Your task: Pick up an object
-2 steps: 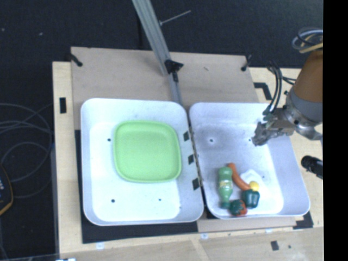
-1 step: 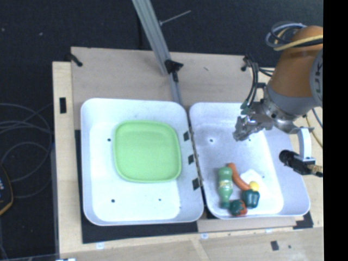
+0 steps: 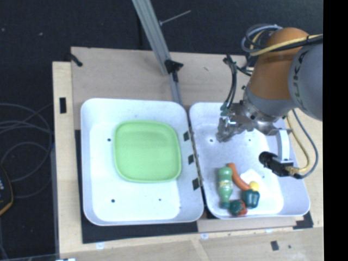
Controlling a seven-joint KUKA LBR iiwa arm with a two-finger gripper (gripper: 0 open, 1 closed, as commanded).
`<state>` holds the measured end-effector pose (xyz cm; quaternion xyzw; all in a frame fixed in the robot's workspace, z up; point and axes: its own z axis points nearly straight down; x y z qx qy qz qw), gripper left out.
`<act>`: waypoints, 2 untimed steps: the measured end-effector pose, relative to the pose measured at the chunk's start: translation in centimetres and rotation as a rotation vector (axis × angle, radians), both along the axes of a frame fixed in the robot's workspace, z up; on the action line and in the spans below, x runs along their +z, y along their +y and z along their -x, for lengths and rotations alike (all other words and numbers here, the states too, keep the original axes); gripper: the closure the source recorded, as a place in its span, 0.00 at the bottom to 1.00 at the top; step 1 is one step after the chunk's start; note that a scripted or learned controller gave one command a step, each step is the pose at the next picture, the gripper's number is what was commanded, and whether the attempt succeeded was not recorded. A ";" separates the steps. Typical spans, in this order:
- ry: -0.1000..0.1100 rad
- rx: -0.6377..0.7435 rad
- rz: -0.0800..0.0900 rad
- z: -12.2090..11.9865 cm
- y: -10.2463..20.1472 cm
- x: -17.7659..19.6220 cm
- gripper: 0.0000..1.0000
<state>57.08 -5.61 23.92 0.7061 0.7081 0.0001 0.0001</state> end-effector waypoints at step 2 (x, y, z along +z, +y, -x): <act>-0.001 0.001 -0.001 -0.1 10.7 1.4 1.00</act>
